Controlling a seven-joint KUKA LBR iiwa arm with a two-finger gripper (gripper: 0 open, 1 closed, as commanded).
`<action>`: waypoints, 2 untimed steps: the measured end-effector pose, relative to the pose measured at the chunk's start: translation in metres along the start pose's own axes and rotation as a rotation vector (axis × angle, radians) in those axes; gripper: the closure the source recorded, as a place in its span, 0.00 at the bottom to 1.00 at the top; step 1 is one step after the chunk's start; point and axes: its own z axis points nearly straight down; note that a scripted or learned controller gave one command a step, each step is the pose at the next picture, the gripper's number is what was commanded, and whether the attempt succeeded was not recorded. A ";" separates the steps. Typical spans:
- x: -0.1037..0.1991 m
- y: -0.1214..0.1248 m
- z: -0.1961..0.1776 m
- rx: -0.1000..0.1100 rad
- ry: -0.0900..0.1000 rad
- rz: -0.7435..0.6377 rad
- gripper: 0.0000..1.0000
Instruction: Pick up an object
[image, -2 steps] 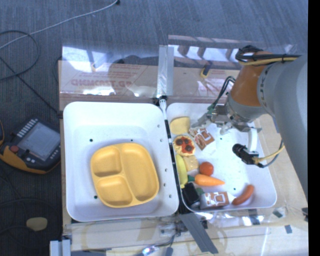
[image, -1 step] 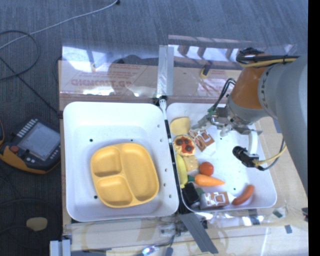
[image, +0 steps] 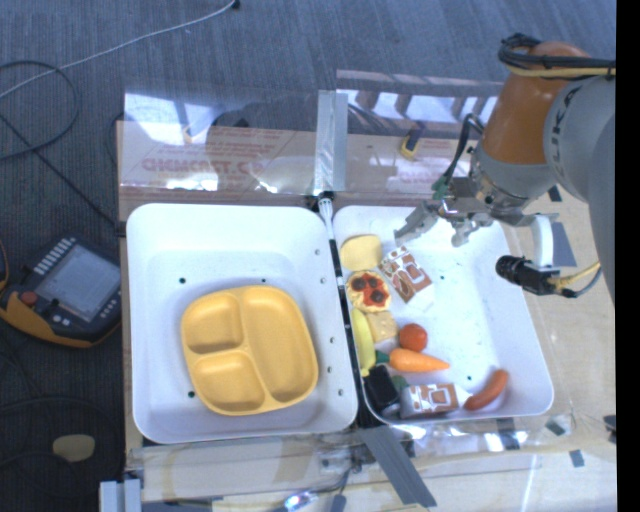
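My gripper (image: 431, 236) hangs over the far part of the right bin (image: 520, 330), its two fingers spread open with nothing between them. Just below and left of it lies a brown-and-white carton (image: 405, 275). Along the bin's left side are a yellow block (image: 360, 250), a toy pizza slice (image: 370, 290), a banana (image: 362, 342) and a red tomato (image: 412, 337). A carrot (image: 420, 361), a red sausage (image: 486, 390) and a second brown carton (image: 430, 398) lie near the front.
The left bin (image: 160, 260) holds a yellow compartment plate (image: 248, 348). A handheld pendant (image: 65, 290) lies on the floor at the left. Cardboard and a clear panel stand behind both bins.
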 end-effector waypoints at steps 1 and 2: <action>0.001 0.000 -0.009 0.001 -0.001 -0.002 1.00; -0.004 0.029 0.074 -0.006 0.001 0.231 1.00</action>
